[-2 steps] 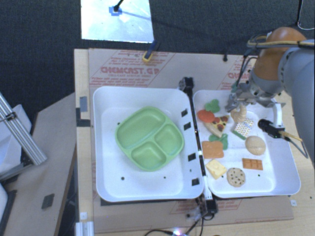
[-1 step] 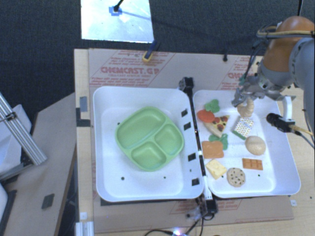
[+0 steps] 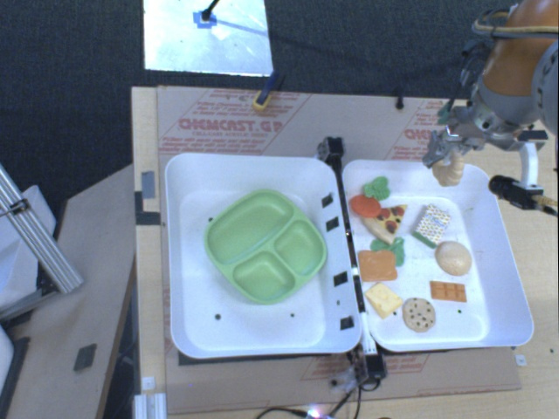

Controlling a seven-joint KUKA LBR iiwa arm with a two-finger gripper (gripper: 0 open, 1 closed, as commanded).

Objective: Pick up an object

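My gripper (image 3: 446,157) hangs over the far edge of the right bin (image 3: 502,260), under the orange-banded wrist. A small tan piece (image 3: 449,175) sits between its fingers, lifted just above the bin's rim, and the gripper is shut on it. Lying in the right bin are a red tomato with green leaf (image 3: 369,201), a pizza slice (image 3: 387,223), a blue-and-white checkered block (image 3: 431,225), a beige egg shape (image 3: 452,257), an orange square (image 3: 377,265), a cheese wedge (image 3: 383,299), a cookie (image 3: 419,314) and a brown wafer (image 3: 447,291).
The left bin (image 3: 188,234) holds a green divided plate (image 3: 265,245). A black divider (image 3: 342,234) runs between the bins. A silver sheet (image 3: 207,24) lies beyond the bench, and a metal frame (image 3: 35,243) stands at the left.
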